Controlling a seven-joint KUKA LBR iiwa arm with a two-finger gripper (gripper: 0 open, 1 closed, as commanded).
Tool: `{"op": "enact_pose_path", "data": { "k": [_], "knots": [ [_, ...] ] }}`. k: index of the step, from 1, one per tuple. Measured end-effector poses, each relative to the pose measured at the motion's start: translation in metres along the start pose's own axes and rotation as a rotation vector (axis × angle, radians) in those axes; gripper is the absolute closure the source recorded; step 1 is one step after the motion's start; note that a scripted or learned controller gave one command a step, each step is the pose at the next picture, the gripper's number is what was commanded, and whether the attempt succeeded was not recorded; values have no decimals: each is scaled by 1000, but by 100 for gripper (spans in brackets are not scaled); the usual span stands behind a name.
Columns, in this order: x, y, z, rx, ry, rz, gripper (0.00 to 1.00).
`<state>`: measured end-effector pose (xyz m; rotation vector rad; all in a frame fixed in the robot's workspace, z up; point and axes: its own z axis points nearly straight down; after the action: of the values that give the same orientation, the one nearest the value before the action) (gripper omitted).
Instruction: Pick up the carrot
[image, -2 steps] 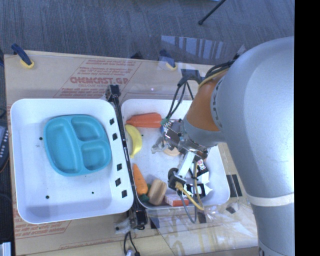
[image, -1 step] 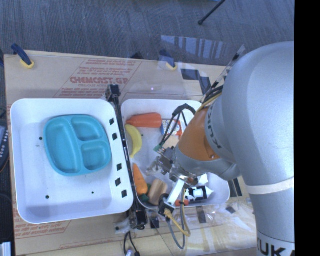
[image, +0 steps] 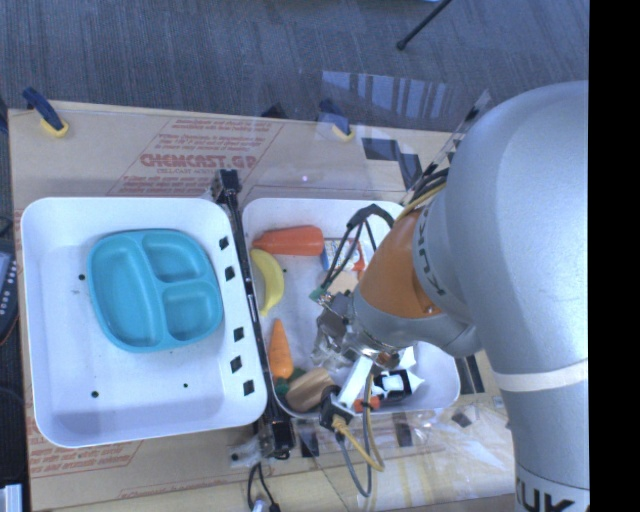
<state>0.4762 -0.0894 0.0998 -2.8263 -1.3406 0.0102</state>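
My gripper (image: 345, 370) hangs low in the right bin (image: 300, 212), toward its near end, and my wrist and cabling cover its tip, so whether it is released or clenched I cannot tell; nothing is visibly held. The carrot (image: 280, 349) lies against the bin's left wall, just left of the gripper, small, cone-shaped, orange, with its thin end pointing away and its thick end toward a tan rounded item (image: 310, 388) that touches or nearly touches it. Judged step: closing in on the carrot before a grasp. To do it well I should move left until centred over the thick half, turn so the closing line crosses the carrot's short axis, and descend straight; the wall leaves little room on that side, so the outer finger may need to slip into a tight gap. The surface looks smooth, hard and glossy, likely moulded plastic, so a taper grip may squeeze out toward the thin end; gripping near the fat end is safer. Risk of catching the tan item instead. Farther along the bin lie a banana (image: 268, 280), curved and yellow, and a longer orange-red piece (image: 289, 240), rounded and glossy, not to be mistaken for the target. The left bin (image: 60, 230) holds a teal divided plate (image: 155, 290), matte plastic, three compartments.
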Motion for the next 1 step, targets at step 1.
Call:
{"op": "enact_pose_path", "data": {
  "k": [1],
  "knots": [
    [-5,3,-68,-11,-3,-269,100]
  ]
}}
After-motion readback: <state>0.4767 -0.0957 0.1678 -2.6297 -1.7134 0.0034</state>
